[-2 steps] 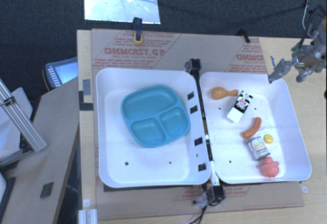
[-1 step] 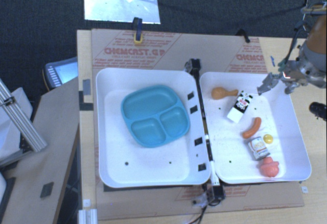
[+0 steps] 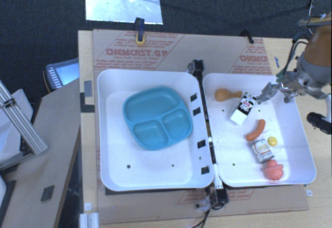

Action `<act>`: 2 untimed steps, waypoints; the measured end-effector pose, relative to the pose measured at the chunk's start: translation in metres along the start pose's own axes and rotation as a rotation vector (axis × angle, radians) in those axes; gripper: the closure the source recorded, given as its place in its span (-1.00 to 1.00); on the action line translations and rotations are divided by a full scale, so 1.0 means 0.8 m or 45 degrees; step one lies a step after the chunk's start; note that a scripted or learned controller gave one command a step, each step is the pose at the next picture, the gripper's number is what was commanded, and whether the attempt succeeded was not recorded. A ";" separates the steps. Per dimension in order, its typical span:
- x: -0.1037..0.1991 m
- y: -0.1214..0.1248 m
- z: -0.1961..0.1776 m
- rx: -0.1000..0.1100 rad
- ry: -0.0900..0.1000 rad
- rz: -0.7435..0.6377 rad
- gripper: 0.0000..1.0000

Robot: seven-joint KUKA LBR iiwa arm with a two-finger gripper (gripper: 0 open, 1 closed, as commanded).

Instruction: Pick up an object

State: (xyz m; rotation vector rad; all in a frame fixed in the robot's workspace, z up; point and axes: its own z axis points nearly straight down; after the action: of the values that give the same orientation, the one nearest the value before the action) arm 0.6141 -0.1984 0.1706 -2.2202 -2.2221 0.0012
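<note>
**Arm over right bin, nothing gripped**

Gripper (image 3: 276,90) hangs over the right bin (image 3: 301,133) w/ fingers spread, empty. Just beside it: milk carton (image 3: 242,109), nearest item. Also in that bin: drumstick (image 3: 227,95), sausage (image 3: 256,130), can (image 3: 263,150), pink toy (image 3: 274,171). Blue tray (image 3: 157,124) sits in the left bin (image 3: 111,118).
</note>
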 end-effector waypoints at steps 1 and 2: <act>-0.005 0.004 0.073 -0.006 0.000 0.001 -1.00; -0.006 0.007 0.054 -0.015 -0.003 -0.002 1.00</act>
State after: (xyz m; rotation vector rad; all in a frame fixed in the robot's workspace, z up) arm 0.6195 -0.2031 0.1276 -2.2259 -2.2307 -0.0088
